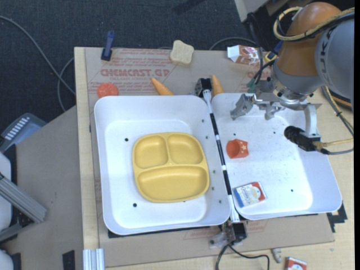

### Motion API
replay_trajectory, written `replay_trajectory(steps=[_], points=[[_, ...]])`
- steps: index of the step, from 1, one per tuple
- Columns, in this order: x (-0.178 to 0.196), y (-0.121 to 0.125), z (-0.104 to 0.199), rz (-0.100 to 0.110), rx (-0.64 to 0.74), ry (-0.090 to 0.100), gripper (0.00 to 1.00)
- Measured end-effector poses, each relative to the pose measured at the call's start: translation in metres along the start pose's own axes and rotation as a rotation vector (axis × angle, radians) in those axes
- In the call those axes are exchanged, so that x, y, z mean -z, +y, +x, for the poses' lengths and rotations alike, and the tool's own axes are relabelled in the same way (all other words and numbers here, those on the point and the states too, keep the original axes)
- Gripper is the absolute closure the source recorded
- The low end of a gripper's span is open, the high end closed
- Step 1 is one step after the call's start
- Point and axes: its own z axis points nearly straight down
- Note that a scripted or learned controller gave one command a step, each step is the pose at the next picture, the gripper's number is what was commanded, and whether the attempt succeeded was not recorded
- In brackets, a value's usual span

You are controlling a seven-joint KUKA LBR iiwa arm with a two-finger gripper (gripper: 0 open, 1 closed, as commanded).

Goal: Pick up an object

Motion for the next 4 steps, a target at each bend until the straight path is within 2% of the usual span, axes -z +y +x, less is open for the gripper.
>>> replay_trajectory(steps=[1,2,4], points=[[-0.059,-0.001,-0.021,0.007,-0.003,-0.001,0.00],[-0.102,-0.031,-0.022,0.006,-0.003,-0.001,0.00],[-0.101,-0.022,-0.025,0.002,-0.003,-0.002,0.00]])
